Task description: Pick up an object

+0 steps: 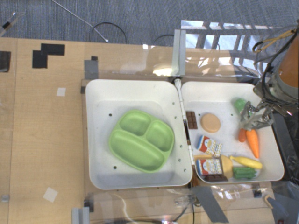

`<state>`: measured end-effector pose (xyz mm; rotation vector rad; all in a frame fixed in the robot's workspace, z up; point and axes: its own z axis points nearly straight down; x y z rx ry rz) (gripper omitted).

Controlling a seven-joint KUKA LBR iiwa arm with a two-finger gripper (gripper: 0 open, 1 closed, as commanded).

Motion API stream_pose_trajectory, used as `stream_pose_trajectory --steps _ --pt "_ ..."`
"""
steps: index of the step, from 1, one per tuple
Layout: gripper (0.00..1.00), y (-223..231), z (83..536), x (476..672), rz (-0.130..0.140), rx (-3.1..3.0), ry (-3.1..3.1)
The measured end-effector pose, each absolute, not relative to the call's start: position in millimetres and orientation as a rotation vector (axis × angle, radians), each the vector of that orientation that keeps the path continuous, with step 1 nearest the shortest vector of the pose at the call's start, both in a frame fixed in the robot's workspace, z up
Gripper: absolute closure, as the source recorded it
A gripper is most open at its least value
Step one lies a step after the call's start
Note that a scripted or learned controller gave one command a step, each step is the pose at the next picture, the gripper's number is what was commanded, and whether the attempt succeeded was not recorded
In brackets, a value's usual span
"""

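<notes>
Hand [256,117] over right bin [279,169], wooden bench [42,139]

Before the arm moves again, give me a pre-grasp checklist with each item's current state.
1. Gripper is over the right bin, not the left one: ok.
2. Something is between the fingers: cannot tell; the view is too small and cluttered there.
3. A target lies close: ok; the carrot is just below the gripper and a green item just above-left.
4. Carrot is free of neighbours: not ok; a small red piece sits against its left side.
5. Green divided plate in the left bin is out of the path: ok.
</notes>
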<state>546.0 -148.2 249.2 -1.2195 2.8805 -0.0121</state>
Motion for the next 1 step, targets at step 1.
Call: stream_pose_trajectory --steps 1 --pt "0.00 -147.9 246.7 545.0 -0.006 -1.221 2.885"
